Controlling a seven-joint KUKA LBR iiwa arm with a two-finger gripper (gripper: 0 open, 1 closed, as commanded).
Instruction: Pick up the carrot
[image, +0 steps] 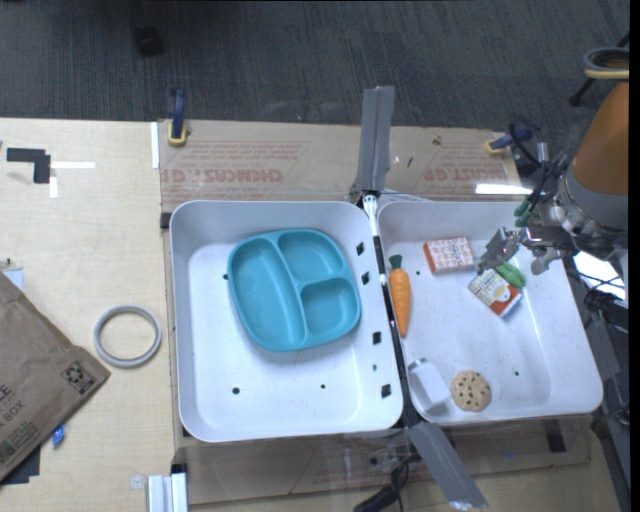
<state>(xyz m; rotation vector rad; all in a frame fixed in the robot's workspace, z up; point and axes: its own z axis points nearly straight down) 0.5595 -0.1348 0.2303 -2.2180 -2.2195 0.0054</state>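
carrot (400, 297): lying in right bin (560, 400), against its left wall, green top toward far edge, nothing touching it
gripper (519, 248): over right bin's far-right part, well apart from carrot
fingers: apart, nothing between them
under gripper: small green-and-white carton (497, 290), just beside fingertips
other right bin items: red-white box (447, 254) near far edge, cookie (470, 390) near front edge
left bin (200, 330): blue divided plate (294, 288) at centre
bench left side: tape ring (127, 334)
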